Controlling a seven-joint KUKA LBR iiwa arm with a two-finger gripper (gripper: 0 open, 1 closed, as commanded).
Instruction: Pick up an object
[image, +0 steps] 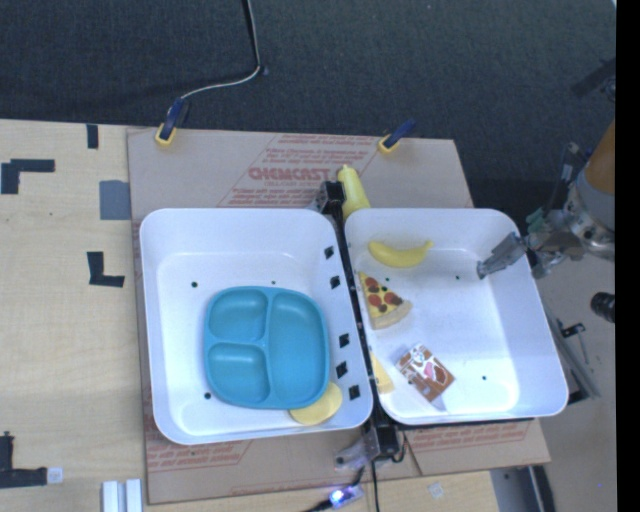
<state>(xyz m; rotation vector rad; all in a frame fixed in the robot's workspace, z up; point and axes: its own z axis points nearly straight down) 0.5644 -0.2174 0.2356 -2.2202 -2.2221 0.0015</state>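
Note:
The right bin (520, 330) holds a yellow banana (399, 253) near its back wall, a pizza slice toy (382, 300) by the divider, and a small brown packet (426, 372) toward the front. A yellow piece (380, 377) lies against the divider at the front left. My gripper (497, 262) hangs over the bin's back right corner, above the floor and to the right of the banana. Nothing shows between its fingers.
The left bin (170, 250) holds a blue divided plate (267, 346) with a yellow piece (318, 406) tucked under its front edge. A yellow object (351, 188) stands at the back where the bins meet. Clamps (169, 125) pin the cardboard underlay.

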